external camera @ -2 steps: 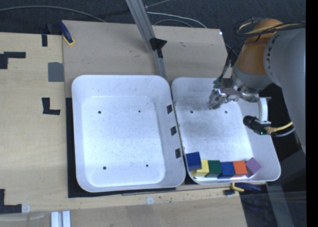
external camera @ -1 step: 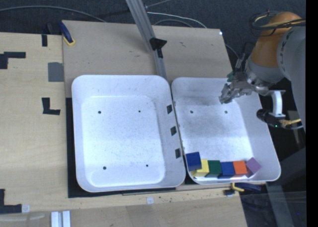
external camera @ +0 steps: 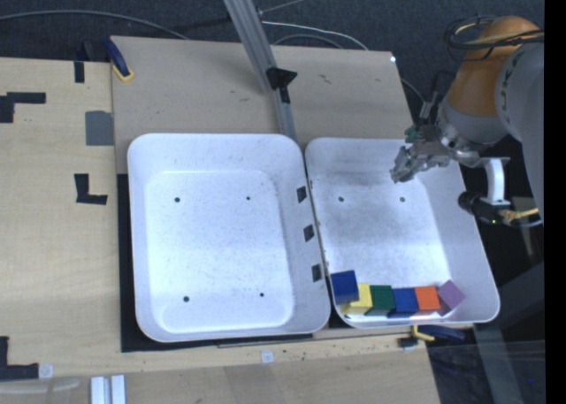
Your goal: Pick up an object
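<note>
While the arm (external camera: 482,84) reaches in from the right, its gripper (external camera: 406,167) hangs over the far part of the right bin (external camera: 460,243); whether it is released or clenched cannot be told. Blocks line that bin's near wall: blue block (external camera: 344,285), yellow (external camera: 359,300), green (external camera: 381,298), another blue (external camera: 405,301), orange (external camera: 426,298), purple (external camera: 450,294). All sit well apart from the gripper.
</note>
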`<state>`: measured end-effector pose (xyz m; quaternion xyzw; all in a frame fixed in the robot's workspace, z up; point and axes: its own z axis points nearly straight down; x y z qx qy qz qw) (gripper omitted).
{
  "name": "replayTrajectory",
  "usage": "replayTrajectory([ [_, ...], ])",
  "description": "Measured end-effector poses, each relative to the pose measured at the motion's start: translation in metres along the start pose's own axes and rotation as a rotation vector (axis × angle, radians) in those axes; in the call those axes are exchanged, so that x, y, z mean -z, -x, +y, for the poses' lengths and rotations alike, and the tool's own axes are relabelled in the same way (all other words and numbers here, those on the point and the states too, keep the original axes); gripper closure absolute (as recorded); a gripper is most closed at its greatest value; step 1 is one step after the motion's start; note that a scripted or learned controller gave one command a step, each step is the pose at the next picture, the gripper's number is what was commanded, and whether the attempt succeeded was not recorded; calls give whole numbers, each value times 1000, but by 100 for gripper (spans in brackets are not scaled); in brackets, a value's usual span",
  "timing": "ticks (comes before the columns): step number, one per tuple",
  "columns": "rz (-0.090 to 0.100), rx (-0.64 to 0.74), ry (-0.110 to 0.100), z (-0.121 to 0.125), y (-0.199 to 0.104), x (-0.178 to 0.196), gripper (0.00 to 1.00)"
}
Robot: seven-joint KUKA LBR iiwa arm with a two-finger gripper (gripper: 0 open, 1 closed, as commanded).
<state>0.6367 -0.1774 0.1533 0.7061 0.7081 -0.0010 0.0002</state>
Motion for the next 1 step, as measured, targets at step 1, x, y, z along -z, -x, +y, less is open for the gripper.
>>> replayTrajectory([
  [1,0,-1,-1,30,9,-34,100],
])
